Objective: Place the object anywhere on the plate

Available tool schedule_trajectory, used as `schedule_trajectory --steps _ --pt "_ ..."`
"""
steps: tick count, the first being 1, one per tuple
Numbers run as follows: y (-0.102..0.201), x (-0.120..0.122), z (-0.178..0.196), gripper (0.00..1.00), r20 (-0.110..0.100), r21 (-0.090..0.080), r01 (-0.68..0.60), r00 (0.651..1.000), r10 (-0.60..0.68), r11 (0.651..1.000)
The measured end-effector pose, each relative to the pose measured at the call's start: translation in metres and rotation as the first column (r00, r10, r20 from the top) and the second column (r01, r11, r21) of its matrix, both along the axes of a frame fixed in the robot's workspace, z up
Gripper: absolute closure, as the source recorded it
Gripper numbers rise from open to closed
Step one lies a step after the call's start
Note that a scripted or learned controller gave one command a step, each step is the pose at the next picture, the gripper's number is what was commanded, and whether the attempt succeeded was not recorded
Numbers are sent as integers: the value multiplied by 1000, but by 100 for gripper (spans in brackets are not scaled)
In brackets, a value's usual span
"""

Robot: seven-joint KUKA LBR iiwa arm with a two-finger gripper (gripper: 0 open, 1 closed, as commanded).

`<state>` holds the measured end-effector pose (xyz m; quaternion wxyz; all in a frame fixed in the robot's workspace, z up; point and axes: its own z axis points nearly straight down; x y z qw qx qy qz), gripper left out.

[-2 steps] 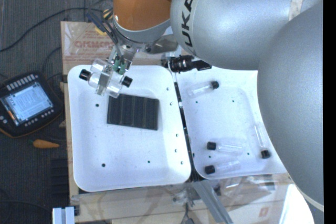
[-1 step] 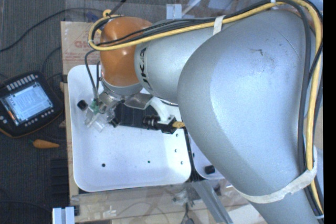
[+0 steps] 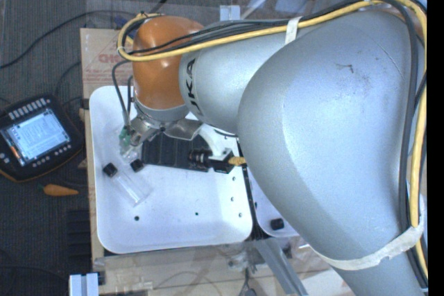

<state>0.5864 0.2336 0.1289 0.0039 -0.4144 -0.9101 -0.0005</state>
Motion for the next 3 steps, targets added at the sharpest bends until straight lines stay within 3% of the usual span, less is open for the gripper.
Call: schedule_trajectory --steps 1,2,3 --pt "-6 -53 158 100 3 -6 -90 996 90 996" --pt "-10 -104 14 100 -2 -4 -296 955 296 955" --pt "1 -102 108 100 4 -2 -672 741 672 741"
